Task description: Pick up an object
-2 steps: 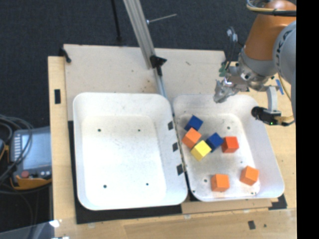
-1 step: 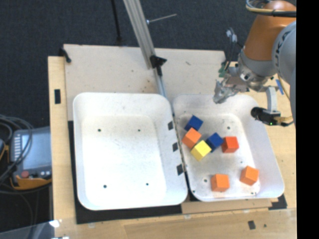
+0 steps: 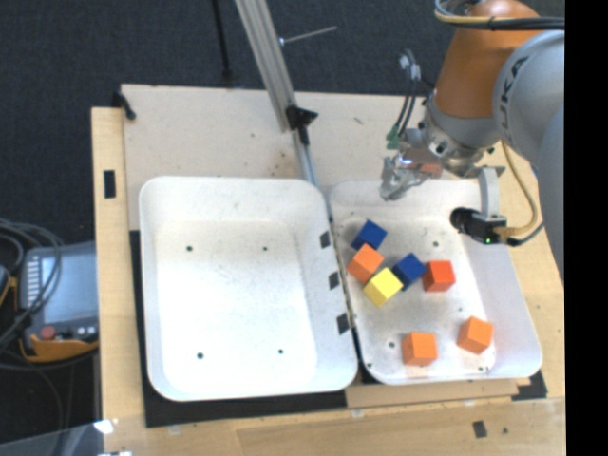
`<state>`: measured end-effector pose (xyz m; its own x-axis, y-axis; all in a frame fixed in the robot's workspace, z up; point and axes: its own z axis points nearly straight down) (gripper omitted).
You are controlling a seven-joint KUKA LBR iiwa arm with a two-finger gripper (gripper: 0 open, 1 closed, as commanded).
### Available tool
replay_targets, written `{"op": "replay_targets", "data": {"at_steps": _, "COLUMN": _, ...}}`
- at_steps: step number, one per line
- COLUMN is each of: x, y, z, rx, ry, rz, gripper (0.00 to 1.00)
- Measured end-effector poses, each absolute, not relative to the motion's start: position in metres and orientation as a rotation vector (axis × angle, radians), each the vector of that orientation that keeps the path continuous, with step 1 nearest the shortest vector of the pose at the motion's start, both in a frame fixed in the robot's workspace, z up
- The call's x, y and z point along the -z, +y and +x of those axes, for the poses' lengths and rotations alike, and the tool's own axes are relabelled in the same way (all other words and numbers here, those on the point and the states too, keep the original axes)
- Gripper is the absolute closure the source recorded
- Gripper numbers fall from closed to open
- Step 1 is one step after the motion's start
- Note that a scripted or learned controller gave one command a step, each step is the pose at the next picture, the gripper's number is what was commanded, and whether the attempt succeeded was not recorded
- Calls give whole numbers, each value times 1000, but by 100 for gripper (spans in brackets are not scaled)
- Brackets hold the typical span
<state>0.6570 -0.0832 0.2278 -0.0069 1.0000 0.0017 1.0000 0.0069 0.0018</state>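
Observation:
Several small cubes lie in the right bin (image 3: 503,283). A blue cube (image 3: 371,235) sits above an orange cube (image 3: 365,261), which touches a yellow cube (image 3: 384,286) and a second blue cube (image 3: 409,269). A red-orange cube (image 3: 438,275) lies just right of those. Two more orange cubes (image 3: 419,348) (image 3: 475,334) rest near the bin's front. My gripper (image 3: 396,184) hangs over the bin's back left corner, above and apart from the cubes, with nothing seen in it.
The left bin (image 3: 237,283) lies beside the right one. A slanted metal rail (image 3: 271,55) runs from the top down to between the bins. A grey device (image 3: 57,293) and cables sit off the bench's left edge.

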Motion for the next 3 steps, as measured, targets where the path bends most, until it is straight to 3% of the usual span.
{"op": "replay_targets", "data": {"at_steps": 1, "x": -237, "y": -24, "z": 657, "rx": -5, "ry": 2230, "rz": 2212, "gripper": 100}}
{"op": "replay_targets", "data": {"at_steps": 3, "x": -233, "y": 74, "z": 633, "rx": 1, "ry": 2231, "rz": 2214, "gripper": 100}}
